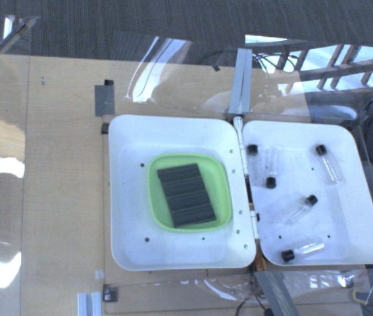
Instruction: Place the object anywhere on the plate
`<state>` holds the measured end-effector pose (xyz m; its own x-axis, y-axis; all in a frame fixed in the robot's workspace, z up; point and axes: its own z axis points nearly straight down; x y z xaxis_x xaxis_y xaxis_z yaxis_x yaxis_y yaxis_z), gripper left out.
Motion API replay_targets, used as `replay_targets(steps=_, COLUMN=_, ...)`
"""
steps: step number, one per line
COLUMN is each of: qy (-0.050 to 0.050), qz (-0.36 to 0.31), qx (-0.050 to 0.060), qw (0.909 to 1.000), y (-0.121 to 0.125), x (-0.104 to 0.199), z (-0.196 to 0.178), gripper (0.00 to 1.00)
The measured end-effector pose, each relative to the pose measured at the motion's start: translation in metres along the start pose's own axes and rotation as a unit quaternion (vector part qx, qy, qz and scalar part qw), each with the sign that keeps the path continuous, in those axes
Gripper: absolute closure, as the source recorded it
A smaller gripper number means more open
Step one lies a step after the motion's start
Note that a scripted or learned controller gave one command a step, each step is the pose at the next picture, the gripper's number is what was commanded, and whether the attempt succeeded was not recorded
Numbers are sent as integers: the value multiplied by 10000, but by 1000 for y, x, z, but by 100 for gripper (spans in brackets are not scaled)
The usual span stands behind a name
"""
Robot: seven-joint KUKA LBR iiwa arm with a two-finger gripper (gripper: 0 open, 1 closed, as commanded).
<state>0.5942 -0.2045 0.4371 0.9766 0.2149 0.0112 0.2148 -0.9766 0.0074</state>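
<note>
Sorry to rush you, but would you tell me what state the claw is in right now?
Claw: out of the camera view, so its state cannot be told; nothing shows it holding any small clear black-capped vial.

Two white bins: left bin (124,242), right bin (364,242). Lime-green plate (220,196) in left bin, paler green at rim. Dark grey block (186,195) on plate, ribbed in crosswise bands. Clear vials (329,164) in right bin, black caps. Light tan wood-grain bench (54,196), white glare patches. Small dark grey bracket (104,99) on bench. Grey metal post (241,84) behind the bins. Dark grey ribbed floor (107,12) beyond.
</note>
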Motion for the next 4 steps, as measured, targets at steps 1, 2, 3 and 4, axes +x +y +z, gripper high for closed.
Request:
replay_targets(steps=1, qy=-13, qz=42, qx=8, qw=10000, y=-6, x=-31, z=0, gripper=0)
replay_targets(steps=2, qy=-12, qz=56, qx=6, qw=10000, y=-9, x=-45, z=1, gripper=0)
replay_targets(steps=3, qy=-18, qz=31, qx=8, qw=10000, y=1, x=8, z=11, gripper=0)
replay_targets(steps=4, qy=-1, qz=40, qx=-1, qw=10000, y=0, x=0, z=1, gripper=0)
